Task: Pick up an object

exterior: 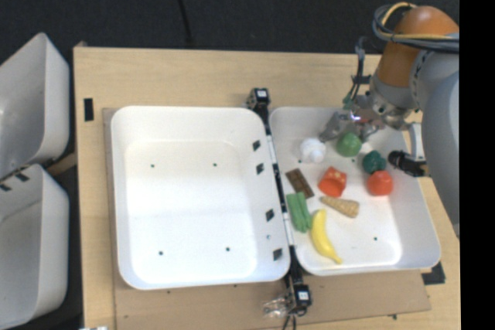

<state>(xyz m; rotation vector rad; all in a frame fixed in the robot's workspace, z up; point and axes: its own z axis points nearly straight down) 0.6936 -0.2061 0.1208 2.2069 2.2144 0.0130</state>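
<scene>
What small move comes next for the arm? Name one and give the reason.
Probably a short, straight descent onto the light green round object. The gripper hovers at the far end of the right bin, directly over that object, and nothing is visibly held. The white ball and dark green object sit close by, so a sideways shift risks knocking them.

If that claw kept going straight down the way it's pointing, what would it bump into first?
Most likely the light green ball right under the gripper in the right bin, though depth is hard to judge from this slanted view.
</scene>
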